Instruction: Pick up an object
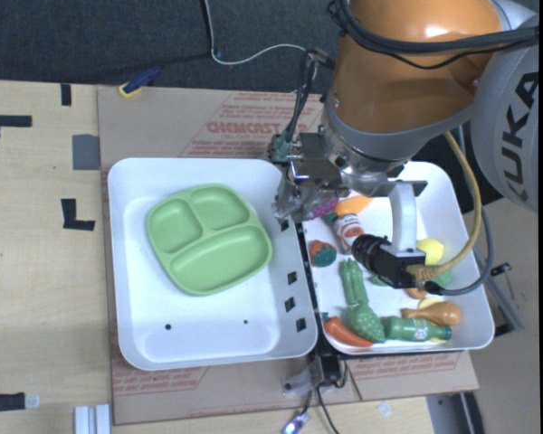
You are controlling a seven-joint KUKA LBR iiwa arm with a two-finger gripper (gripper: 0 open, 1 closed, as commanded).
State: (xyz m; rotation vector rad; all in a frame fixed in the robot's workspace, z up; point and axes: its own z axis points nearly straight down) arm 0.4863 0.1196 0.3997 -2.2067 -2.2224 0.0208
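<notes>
Green three-compartment plastic plate (210, 238): one, left white bin (131, 333). I count roughly ten toy foods (380, 319) lower right, right white bin (457, 197). Gripper (299, 188) above divider; can't tell its state.

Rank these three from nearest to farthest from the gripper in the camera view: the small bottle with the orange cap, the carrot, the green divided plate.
Measured from the gripper at the bins' shared edge:
1. Small bottle, just right of it, in the right bin.
2. Green divided plate, left bin.
3. Carrot, right bin's front edge.
</notes>
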